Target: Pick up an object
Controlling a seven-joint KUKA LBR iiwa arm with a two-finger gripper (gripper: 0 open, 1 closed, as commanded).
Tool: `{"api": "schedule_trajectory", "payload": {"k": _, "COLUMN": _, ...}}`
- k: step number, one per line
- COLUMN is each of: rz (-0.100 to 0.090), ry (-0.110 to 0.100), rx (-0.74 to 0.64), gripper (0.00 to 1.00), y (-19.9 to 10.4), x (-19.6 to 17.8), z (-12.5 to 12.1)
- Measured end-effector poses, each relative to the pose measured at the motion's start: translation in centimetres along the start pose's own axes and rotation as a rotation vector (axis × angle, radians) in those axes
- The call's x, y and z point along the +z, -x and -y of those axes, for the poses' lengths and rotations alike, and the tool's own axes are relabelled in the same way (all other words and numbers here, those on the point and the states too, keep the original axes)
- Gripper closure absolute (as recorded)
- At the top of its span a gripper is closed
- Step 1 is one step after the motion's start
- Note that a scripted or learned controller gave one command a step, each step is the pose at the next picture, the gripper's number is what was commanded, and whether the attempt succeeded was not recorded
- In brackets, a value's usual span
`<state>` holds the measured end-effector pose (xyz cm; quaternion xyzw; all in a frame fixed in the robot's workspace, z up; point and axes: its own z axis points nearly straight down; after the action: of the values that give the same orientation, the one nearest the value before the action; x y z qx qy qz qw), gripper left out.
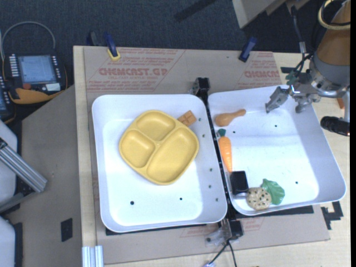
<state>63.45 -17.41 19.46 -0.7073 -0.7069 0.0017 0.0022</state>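
Note:
The right bin (300, 149) holds a tan drumstick-shaped toy (229, 117) at its upper left and an orange carrot (225, 152) along its left wall. A small black block (239, 182), a speckled cookie (258, 198) and a green leafy piece (274, 189) lie near its front left. My gripper (287, 104) hangs above the bin's upper right part, fingers spread open with nothing between them. It is well to the right of the drumstick.
The left bin (111, 199) carries a yellow divided plate (159, 146) with a small brown block (187, 118) at the plate's upper right edge. A black clamp (201, 85) sits between the bins at the back. A pendant (34, 74) lies off the bench, far left.

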Motion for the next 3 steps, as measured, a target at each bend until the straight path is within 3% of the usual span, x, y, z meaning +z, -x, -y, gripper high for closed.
{"api": "schedule_trajectory", "payload": {"k": 1, "rz": -0.001, "ry": -0.002, "rx": 0.000, "gripper": 0.00, "y": 0.2, "x": 6.3, "z": 0.4}}
{"api": "schedule_trajectory", "payload": {"k": 2, "rz": 0.006, "ry": 0.013, "rx": -0.001, "gripper": 0.00, "y": 0.4, "x": 10.5, "z": 0.0}}
{"api": "schedule_trajectory", "payload": {"k": 3, "rz": 0.005, "ry": 0.026, "rx": -0.001, "gripper": 1.00, "y": 0.3, "x": 8.9, "z": -0.3}}
